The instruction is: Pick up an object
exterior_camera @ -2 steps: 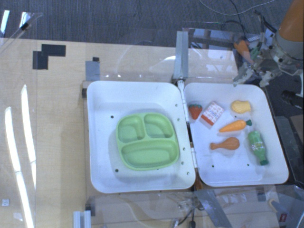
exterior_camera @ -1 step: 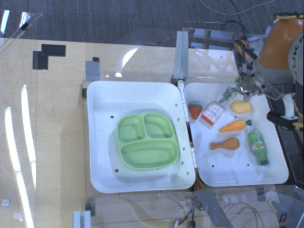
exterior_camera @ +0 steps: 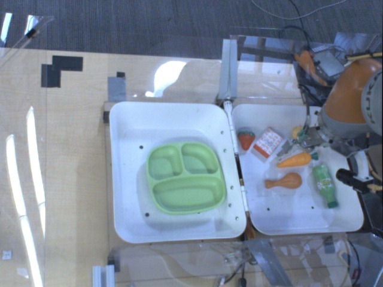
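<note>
Camera view, arm (exterior_camera: 353, 94) bent over right bin (exterior_camera: 299, 217), fingers (exterior_camera: 297, 141) near carrot (exterior_camera: 294, 159), opening unclear

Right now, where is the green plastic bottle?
In the camera view, the green plastic bottle lies in the right white bin, near its right side, beside the brown toy drumstick and below the orange carrot.

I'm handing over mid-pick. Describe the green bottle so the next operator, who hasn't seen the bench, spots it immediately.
Look in the right-hand white bin, the one without the green divided plate. The green bottle lies on its side near the bin's right edge, just right of the toy chicken drumstick and below the toy carrot. It is the only green item in that bin.
</note>
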`<state>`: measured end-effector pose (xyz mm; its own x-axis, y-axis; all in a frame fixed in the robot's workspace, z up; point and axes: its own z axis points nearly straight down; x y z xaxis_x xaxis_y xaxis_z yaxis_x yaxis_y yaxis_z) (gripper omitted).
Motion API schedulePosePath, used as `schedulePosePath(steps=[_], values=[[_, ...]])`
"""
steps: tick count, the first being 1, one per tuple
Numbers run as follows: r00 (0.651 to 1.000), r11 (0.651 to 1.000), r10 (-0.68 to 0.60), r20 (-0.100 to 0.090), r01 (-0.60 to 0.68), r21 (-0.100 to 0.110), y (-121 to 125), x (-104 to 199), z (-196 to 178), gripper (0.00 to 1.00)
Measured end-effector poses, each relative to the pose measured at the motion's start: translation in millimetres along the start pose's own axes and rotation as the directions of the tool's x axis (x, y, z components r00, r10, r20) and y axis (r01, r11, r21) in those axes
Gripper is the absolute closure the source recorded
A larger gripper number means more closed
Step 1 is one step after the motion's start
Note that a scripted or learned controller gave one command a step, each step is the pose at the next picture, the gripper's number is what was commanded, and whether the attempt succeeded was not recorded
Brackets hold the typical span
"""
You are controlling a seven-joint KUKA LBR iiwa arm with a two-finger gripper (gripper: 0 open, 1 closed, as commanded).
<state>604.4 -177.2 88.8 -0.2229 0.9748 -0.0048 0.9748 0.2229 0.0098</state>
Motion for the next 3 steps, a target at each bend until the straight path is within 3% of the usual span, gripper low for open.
schedulePosePath(steps=[1, 2, 3], values=[[1.000, 1.000, -0.001, 0.002, 0.002, -0.009, 3.7, 0.6, -13.3, 1.00], [1.000, 1.000, -0.001, 0.002, 0.001, -0.009, 3.6, 0.5, -13.3, 0.00], [1.000, 1.000, -0.008, -0.002, 0.008, -0.002, -40.6, 58.0, -1.5, 0.00]])
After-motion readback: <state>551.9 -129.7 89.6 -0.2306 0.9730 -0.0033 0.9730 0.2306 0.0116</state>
